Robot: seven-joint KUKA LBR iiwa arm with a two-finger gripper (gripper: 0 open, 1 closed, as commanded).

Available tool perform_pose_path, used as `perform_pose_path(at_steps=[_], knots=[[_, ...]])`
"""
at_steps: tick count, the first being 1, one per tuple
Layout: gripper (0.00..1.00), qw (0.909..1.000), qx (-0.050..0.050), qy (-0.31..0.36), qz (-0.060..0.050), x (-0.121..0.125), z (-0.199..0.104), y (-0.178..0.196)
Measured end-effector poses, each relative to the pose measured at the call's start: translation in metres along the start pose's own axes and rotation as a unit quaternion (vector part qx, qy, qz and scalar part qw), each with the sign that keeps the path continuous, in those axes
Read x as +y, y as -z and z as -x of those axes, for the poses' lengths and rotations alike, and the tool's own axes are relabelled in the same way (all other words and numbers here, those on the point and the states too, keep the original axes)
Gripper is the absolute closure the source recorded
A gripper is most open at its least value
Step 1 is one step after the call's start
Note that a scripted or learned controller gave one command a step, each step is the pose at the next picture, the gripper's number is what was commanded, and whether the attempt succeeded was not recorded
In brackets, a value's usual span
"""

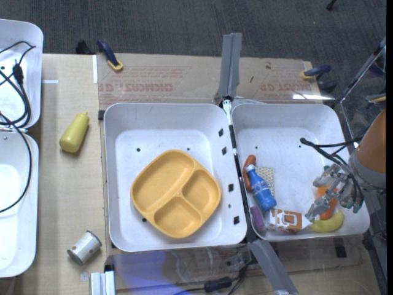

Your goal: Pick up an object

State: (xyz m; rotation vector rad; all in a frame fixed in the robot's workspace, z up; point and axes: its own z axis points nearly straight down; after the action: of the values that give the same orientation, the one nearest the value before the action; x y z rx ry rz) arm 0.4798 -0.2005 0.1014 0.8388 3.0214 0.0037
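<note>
a pale wooden tabletop sits on a dark grey carpeted floor, seen from above at a slant. a sheet of brown cardboard lies along its far side, held by two blue clamps, one at the left and one at the right. two shallow white bins stand side by side in the middle, touching along a grey divider. the left bin holds one yellow three-compartment plate. the right bin holds a small cluster near its front edge: one blue bottle with an orange cap, one small printed box, one banana and one orange piece whose kind is unclear. the tool reaches in from the right and sits low over the front right corner of the right bin, just above the orange piece and the banana; whether it touches either cannot be told, and whether its grip is apart or together cannot be told. the bottle and box lie to the tool's left, near but apart from it. outside the bins, one yellow bottle and one small tin can lie on the tabletop to the left. black cables trail over white trays at the far left edge.
</note>
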Motion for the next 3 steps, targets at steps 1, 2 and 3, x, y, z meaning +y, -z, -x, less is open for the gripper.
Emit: perform_pose_path(at_steps=[1, 2, 3], knots=[[0.00, 0.9987, 0.003, -0.051, 0.002, -0.010, 0.007, -0.008], [0.00, 0.9970, 0.004, -0.077, 0.004, -0.009, 0.008, -0.008], [0.00, 0.9923, 0.001, -0.124, -0.001, 0.026, 0.084, 0.025]])
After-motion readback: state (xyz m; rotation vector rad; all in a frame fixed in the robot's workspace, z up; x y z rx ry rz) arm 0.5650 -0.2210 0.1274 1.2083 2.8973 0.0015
